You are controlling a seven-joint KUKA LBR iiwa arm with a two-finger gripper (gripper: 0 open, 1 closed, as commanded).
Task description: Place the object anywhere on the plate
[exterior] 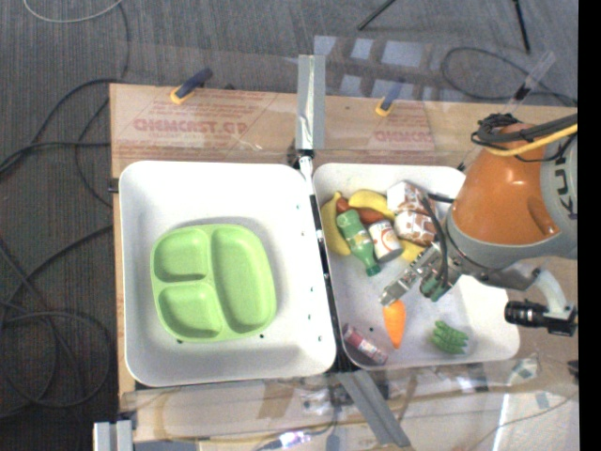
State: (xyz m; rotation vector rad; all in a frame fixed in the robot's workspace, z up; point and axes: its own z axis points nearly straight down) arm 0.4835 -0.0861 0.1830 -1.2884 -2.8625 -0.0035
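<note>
Bench (pixel 207 125) bears two white bins (pixel 141 195)

The arm's most striking part is a broad, glossy orange band (pixel 502 205), rounded like a dome, with a pale highlight across its top. Below the band sits a grey collar, smooth and matte. Above the band, thin black cables (pixel 502 128) and one yellow cable loop over the housing. To the band's lower left the end effector (pixel 413 285) is a cluster of dull metal bars with small green parts. To the band's lower right a white bracket carries a short black cylinder (pixel 540 315)
</note>
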